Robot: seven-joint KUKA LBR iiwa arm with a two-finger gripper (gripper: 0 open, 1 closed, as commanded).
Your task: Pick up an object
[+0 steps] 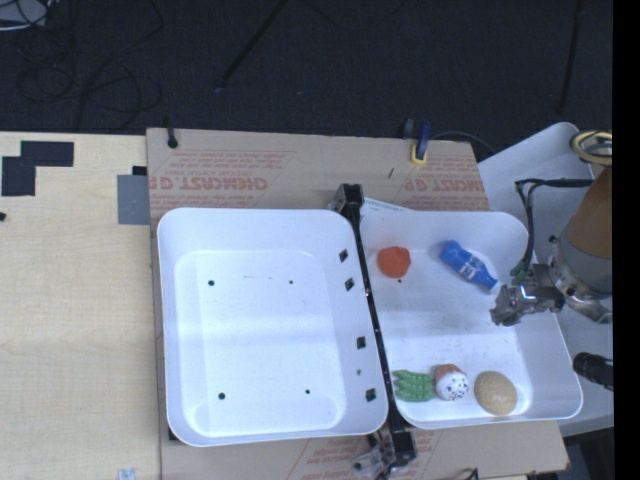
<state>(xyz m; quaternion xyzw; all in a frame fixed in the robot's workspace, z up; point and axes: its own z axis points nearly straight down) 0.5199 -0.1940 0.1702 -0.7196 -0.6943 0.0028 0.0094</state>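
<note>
Camera view: 2 white bins point(260, 230) on cardboard point(300, 168), dark floor behind; pincer point(505, 308) state unclear.

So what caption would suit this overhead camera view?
Gripper poised over right bin near blue bottle.

Both bins point(190, 243) are white. One holds an orange ball point(394, 261), a blue bottle point(468, 265), a green toy point(413, 385), a white red-spotted ball point(451, 382) and a tan egg point(495, 392).
</note>
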